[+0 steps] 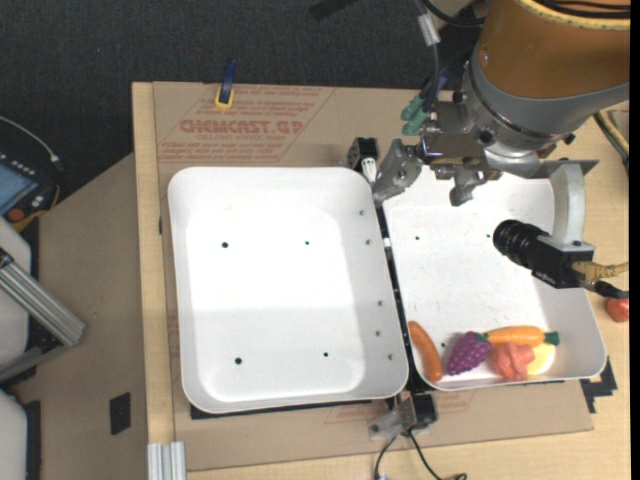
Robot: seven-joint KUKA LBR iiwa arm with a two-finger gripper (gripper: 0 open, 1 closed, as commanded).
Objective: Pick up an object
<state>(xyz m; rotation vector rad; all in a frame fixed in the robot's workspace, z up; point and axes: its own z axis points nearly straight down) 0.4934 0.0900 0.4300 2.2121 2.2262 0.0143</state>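
Toys lie heaped at the near rim of the right bin (575, 363): a sausage (425, 351) at the corner closest to the left bin (185, 298), then a bunch of purple grapes (467, 352) touching it, then a carrot (517, 335) resting over a pink piece (509, 361) and a pale yellow one (540, 360). They seem to have slid or been dropped against that wall, which leaves the rest of the right bin's floor bare and crowds the pieces together, so a clean grasp on any single one looks awkward. The gripper (430, 180) hangs above the far corner of the right bin, just beside the edge it shares with the left bin, well apart from the heap. Its two fingers stand spread, with nothing between them and nothing touching them. A black cylinder (530, 248) juts from the arm over the middle of the right bin.
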